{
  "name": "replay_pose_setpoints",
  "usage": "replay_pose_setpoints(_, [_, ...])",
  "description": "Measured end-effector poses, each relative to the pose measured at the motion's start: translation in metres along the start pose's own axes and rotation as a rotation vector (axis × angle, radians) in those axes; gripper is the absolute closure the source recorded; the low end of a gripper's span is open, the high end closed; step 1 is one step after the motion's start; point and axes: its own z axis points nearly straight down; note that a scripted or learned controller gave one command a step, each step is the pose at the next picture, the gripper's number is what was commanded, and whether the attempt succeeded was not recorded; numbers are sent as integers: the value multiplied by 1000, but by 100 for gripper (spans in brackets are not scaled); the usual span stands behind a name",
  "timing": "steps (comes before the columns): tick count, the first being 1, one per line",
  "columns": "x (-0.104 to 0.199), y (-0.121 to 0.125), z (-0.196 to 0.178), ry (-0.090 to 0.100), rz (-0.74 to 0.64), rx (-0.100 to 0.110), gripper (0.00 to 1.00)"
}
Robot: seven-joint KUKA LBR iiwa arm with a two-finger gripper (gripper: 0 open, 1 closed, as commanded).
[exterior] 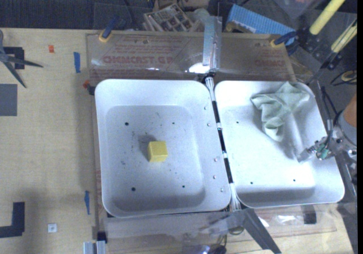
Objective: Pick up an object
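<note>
The arm came in from the right edge of the camera view, low over the right-hand bin (283, 187), with little of its body visible beyond a grey, translucent-looking bulk near the bin's right rim. The gripper (309, 153) sat just inside that rim, near the middle of the bin's right side, pointing inward toward the bin floor. Its end was small and blurred, with a touch of green at the wrist part behind it; whether it was spread or closed could not be made out, and nothing could be seen held in it.

Just up and to the left of the gripper lay a crumpled pale green cloth (278, 110), bunched in the upper part of the same bin. A trailing fold of the cloth ran down toward the gripper and ended close to it; whether the two touched could not be told.

Well to the left of the gripper, across the divide between the bins, a small yellow block (157, 151) rested on the floor of the left-hand bin (113, 100), roughly in its middle and at about the same height in the view as the gripper. It lay flat, alone, apart from every wall of its bin.
</note>
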Motion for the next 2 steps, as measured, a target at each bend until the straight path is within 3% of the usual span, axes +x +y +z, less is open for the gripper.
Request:
replay_pose_setpoints(1, [9, -16, -20, 1, 327, 3, 100])
replay_pose_setpoints(2, [28, -9, 22, 4, 843, 10, 100])
